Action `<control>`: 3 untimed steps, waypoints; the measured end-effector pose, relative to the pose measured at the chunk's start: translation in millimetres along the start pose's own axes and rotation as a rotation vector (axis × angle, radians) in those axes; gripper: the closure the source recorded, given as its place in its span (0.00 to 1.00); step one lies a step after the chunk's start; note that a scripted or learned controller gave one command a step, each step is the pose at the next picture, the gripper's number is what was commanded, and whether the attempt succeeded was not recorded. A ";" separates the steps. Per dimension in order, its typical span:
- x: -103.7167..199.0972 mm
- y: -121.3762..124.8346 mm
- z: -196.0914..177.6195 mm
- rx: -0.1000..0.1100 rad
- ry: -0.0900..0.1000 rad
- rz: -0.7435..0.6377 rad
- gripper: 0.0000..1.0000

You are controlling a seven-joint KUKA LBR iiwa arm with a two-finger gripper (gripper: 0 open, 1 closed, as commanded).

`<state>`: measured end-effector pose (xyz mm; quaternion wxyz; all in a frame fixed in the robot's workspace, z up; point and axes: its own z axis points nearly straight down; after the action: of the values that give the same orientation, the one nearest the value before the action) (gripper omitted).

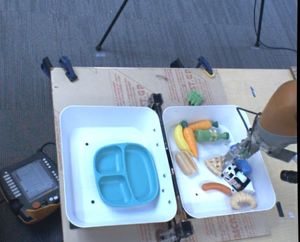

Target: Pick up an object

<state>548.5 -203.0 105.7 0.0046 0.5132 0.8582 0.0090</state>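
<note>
Camera view, looking down on two white bins side by side on a cardboard-topped bench.

Left bin: one blue divided plate with three compartments, all bare, lying near the bin's middle.

Right bin: a crowd of toy foods. Toward the far side, a yellow banana, one carrot running lengthwise beside it, a second carrot lying across above, and a green bottle just beside them. Below those, a hot dog in a bun. Further right, a waffle-patterned wedge, a black-and-white cow-patterned toy with a blue piece touching it. Near the front wall, a red sausage and a croissant.

Outside the bins, a small green block resting on the bench by the right bin's far rim.

Gripper reaching in from the right, low over the right bin, just above the wedge and the cow-patterned toy; nothing plainly between the fingers, and whether spread or pressed together cannot tell.
</note>
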 end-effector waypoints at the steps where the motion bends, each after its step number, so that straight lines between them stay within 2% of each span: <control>1: 52.2 78.0 -28.3 0.020 -0.002 0.196 1.00; 2: 51.9 77.5 -28.1 0.021 -0.002 0.198 0.00; 3: 45.7 132.1 18.6 0.023 -0.002 0.264 0.00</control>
<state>643.5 -100.0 89.8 -0.0016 0.6218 0.7832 -0.0011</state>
